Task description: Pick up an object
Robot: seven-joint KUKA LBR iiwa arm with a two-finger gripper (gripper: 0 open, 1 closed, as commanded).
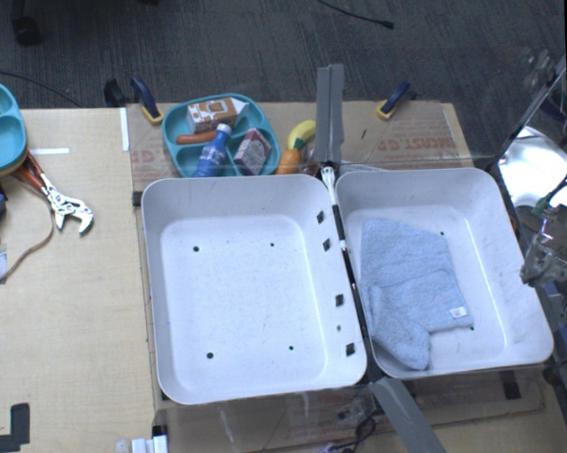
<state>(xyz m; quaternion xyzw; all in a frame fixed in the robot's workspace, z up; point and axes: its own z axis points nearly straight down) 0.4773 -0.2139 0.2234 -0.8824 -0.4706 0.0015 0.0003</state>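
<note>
Camera view: I see a grey towel [410, 286] lying folded in the right bin [508, 216], toward its left wall, white tag near its lower right corner. Left bin [159, 273] beside it. Teal tray [178, 133] of small items past the bins' far edge, wrench [65, 208] on bench [72, 324] left. Cardboard lettering unreadable. Gripper state: can't tell.

- Two shallow white plastic bins sit side by side: left bin [174, 301], right bin [496, 258].
- Folded grey-blue cloth towel [410, 286] lies in the right one.
- Teal divided plastic tray [178, 132] sits behind the left one.
- Silver metal wrench [65, 208] is way off left.
</note>
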